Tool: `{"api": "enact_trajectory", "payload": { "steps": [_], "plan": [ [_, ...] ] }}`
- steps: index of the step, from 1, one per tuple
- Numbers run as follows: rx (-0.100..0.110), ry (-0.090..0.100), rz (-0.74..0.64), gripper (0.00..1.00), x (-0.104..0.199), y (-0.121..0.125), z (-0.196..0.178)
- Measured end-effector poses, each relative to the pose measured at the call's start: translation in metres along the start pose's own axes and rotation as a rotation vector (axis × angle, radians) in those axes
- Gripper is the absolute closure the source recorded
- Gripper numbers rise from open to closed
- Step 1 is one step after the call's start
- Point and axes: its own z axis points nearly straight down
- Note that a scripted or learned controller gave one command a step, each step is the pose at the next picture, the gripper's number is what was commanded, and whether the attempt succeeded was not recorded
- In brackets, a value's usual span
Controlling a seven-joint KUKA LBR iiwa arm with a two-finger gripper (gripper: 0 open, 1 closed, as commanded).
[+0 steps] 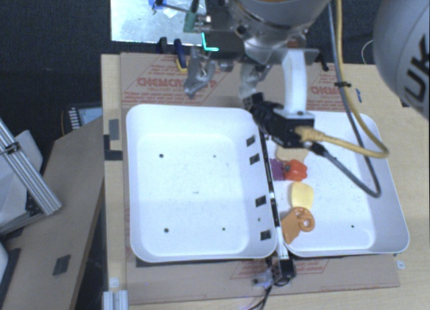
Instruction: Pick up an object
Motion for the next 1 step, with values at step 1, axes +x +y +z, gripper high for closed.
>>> {"api": "enact_trajectory", "payload": {
  "steps": [1],
  "plan": [
    [-0.003,0.002,-0.003,1.0,0.0003,0.0002,-0.0116]
  ]
}}
